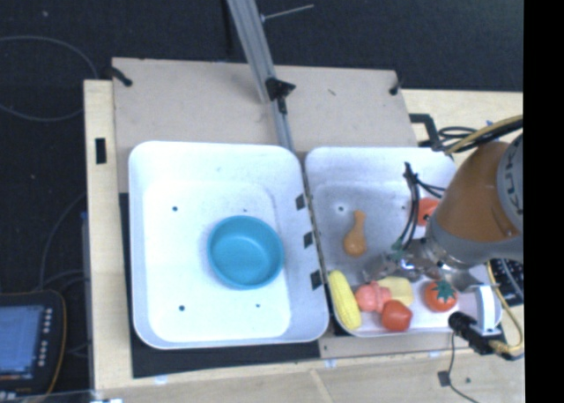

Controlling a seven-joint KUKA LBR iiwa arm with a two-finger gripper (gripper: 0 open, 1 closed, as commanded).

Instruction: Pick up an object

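Note:
The right bin (352,167) holds several toy foods. A tan drumstick (355,234) lies near its middle. Along the front wall sit a yellow corn cob (344,299), a pink piece (372,295), a pale yellow piece (398,287), a red pepper (396,315) and a red tomato with a green top (440,295). An orange-red piece (426,210) peeks out behind the arm. My gripper (392,263) hangs low in the right bin, just above the pink and pale yellow pieces and right of the drumstick. Nothing is visibly held.
The left bin (159,181) holds a blue bowl (246,251). A grey metal rail (256,48) slants down to the gap between the bins. The arm's orange band (480,194) covers the right bin's right side. Black cables (458,137) lie beyond it.

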